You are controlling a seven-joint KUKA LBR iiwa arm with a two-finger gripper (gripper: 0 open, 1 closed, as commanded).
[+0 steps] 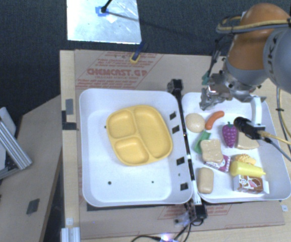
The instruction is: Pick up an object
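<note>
End effector (209, 101) low over right white bin's (279, 178) back-left corner — finger state can't tell. Small orange plastic sausage (215, 119) lies just beside it, on the bin floor.

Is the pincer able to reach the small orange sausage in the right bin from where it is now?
Probably yes. The pincer hangs over the right bin, just up and left of the sausage. Nothing lies on the sausage; the egg and purple grapes sit close beside it.
</note>
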